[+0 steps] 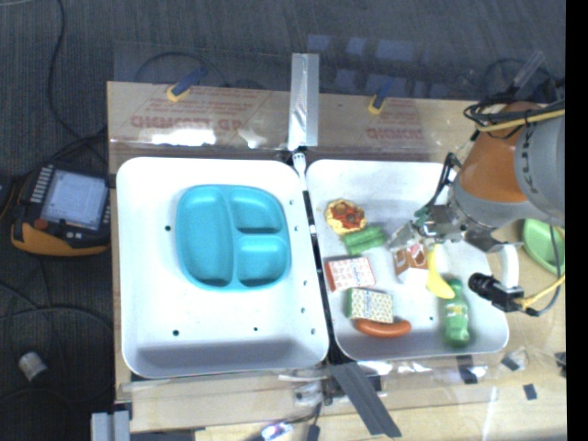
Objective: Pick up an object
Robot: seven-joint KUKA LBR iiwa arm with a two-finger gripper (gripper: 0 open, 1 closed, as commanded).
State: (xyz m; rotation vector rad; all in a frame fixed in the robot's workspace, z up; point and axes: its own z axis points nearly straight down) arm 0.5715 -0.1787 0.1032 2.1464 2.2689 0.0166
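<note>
- The arm [514,168], grey with an orange band, reached in from the right over the right bin [404,171].
- The gripper [424,232] hung low over the middle of that bin, just above a small brown packet [410,258].
- How far the hand was open could not be told; its tips blurred into the items beneath, and nothing was plainly caught in it.
- A yellow banana [442,283] lay just right of the brown packet, with a green bottle [456,323] below it near the bin's lower right corner.
- A small pizza [345,215] sat at the bin's upper left, and a green vegetable [366,239] lay just below it.
- A red and white card [350,272] lay below the vegetable, then a patterned box [371,303], with a red sausage [382,328] touching the box's lower edge.
- The left bin [147,338] held a blue divided tray [233,235], lying flat, well apart from the hand.
- A handheld controller [61,209] with a screen rested on the floor left of the bench.
</note>
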